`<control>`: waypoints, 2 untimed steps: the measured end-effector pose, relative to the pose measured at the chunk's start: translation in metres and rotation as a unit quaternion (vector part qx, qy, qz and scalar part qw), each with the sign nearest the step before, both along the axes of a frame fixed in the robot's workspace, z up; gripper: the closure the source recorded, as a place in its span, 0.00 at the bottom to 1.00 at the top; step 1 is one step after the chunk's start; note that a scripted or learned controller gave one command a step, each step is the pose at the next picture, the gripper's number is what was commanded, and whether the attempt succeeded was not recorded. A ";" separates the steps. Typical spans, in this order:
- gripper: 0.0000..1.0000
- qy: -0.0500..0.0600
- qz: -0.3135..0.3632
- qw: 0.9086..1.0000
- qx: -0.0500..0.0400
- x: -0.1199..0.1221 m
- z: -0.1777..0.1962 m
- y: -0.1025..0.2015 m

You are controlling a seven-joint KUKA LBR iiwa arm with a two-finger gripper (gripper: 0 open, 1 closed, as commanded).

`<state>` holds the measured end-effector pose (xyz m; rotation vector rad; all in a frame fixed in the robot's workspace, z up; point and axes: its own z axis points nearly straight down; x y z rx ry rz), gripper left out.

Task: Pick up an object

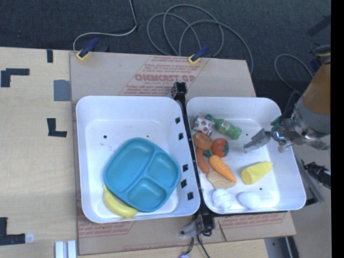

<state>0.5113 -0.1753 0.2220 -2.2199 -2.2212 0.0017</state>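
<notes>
Tray (142, 173) in left bin (86, 112); carrot (222, 168) in right bin (269, 107)

Grey arm (314, 117) with an orange band above the wrist, ending in a metallic, seemingly two-fingered gripper (258, 141).

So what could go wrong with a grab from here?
The claw hovers over bare floor of the right bin, so closing here may catch nothing. The carrot, tomato and other toys are packed against the divider, so a grab there might nudge neighbours or pinch two.
</notes>
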 end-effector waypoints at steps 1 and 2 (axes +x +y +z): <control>0.00 0.000 0.001 1.000 0.000 -0.029 -0.143 0.064; 1.00 -0.002 0.000 1.000 -0.001 -0.026 -0.126 0.060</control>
